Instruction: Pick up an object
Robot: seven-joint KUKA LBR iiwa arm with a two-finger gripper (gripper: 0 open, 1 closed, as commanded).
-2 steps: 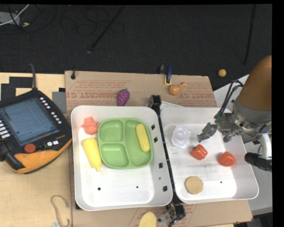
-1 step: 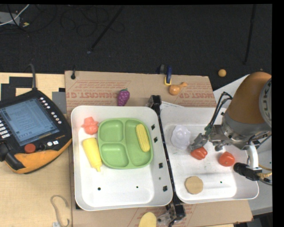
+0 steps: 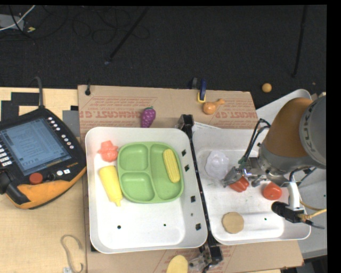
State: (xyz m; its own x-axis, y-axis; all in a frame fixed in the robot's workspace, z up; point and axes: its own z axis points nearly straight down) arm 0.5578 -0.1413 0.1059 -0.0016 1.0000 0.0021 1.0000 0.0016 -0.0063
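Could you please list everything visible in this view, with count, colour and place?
White bins: 2, side by side on bench.
Divided plate: 1, green, left bin.
Corn cob: 1, yellow, on plate.
Yellow toy: 1, left of plate.
Pink toy: 1, left bin's far corner.
Red toys: 2, right bin.
Tan disc: 1, right bin, near edge.
Clear object: 1, right bin.
Teach pendant: 1, left.
Gripper: 1, over right bin, by a red toy.

We are looking at a robotics lab. Far left of the tool lies an orange-edged teach pendant; the bench carries white bins on taped cardboard, with cables trailing behind over dark flooring.
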